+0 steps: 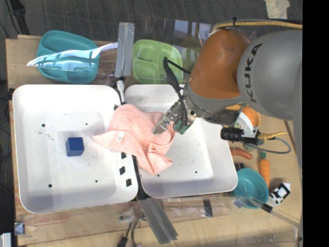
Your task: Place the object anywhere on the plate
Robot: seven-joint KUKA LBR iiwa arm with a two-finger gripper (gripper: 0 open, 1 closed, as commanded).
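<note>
A pink cloth (136,135) lies crumpled across the divider between the two white bins, mostly in the right bin (205,163). My gripper (173,123) hovers at the cloth's upper right edge, open, with its tips just over the fabric and nothing visibly pinched between them. A small blue cube (75,146) rests in the left bin (46,107). A green divided plate (154,60) stands behind the right bin, partly hidden by the arm.
A teal dish (64,55) with a white utensil sits behind the left bin. To the right of the right bin lie a teal bowl (250,185), toy carrots (264,169) and cables. The bulky arm covers the right bin's far corner.
</note>
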